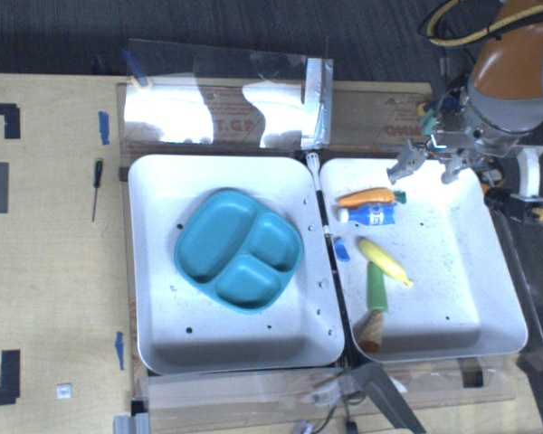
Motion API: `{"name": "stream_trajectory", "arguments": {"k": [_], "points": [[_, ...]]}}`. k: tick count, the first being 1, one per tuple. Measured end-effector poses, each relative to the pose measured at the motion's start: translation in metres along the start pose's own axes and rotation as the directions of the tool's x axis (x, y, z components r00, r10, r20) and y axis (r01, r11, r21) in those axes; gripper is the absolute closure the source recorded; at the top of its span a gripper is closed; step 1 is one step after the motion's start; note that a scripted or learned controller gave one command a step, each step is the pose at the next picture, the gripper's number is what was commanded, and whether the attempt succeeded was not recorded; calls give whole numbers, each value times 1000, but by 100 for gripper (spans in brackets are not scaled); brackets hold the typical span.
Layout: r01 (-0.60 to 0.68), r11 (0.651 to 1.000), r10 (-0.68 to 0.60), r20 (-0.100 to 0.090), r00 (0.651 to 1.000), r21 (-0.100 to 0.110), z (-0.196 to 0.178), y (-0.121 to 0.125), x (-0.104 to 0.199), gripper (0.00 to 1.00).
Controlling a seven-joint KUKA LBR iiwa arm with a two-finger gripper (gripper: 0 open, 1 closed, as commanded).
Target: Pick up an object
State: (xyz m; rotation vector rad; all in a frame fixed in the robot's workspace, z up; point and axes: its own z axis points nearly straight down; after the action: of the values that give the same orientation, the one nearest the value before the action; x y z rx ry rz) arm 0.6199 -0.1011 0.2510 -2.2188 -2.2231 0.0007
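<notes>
My gripper [428, 164] hangs over the far edge of the right bin [452, 278], its two fingers spread open with nothing between them. To its left and a little nearer lie an orange carrot [366, 196] and a blue-and-white tube [369, 214]. Closer to the front are a yellow banana [385, 262], a green brush with a brown head [376, 297], and a small blue piece [341, 250] by the bin's left wall.
The left bin [163, 324] holds a blue divided plate [240, 249]. A clear plastic sheet [226, 102] stands behind the bins. The arm's orange band [511, 66] and yellow cables [466, 16] sit at the upper right.
</notes>
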Motion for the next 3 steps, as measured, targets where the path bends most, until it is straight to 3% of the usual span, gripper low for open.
{"name": "stream_trajectory", "arguments": {"k": [1,2,3], "points": [[47,999,-47,-2,999,7,70,-3,53,0],[163,987,-163,0,987,5,133,-41,-1,0],[417,909,-417,3,909,-7,163,-64,4,0]]}}
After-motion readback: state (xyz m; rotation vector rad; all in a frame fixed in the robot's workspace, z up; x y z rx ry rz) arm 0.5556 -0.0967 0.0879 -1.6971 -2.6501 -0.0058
